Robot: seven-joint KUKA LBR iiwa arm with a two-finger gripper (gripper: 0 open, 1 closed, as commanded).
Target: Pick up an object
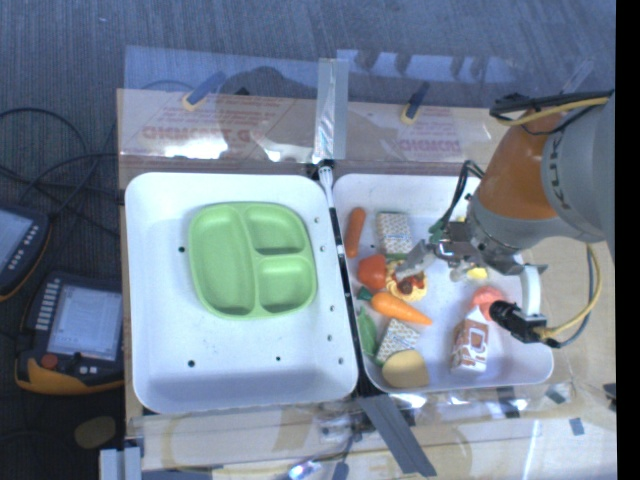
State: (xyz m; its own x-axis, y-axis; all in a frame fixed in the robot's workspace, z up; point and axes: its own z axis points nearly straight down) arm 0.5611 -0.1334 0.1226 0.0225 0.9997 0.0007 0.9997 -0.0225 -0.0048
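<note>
My gripper (418, 258) hangs low over the middle of the right bin (535, 368), reaching in from the right under the orange-banded wrist. Directly beneath and to its left lie a red tomato (372, 271) and a small yellow-and-red toy (411, 287). A large carrot (400, 308) lies just in front of them. A patterned block (394, 232) and a small carrot (355, 230) sit behind the gripper. Whether anything is between the gripper's tips is hidden in the clutter.
The left bin (160, 368) holds a green divided plate (252, 258). In the right bin's front are a second patterned block (398, 339), a tan potato (404, 369), a green piece (367, 334), a brown-and-white carton (470, 346) and a pink piece (486, 297).
</note>
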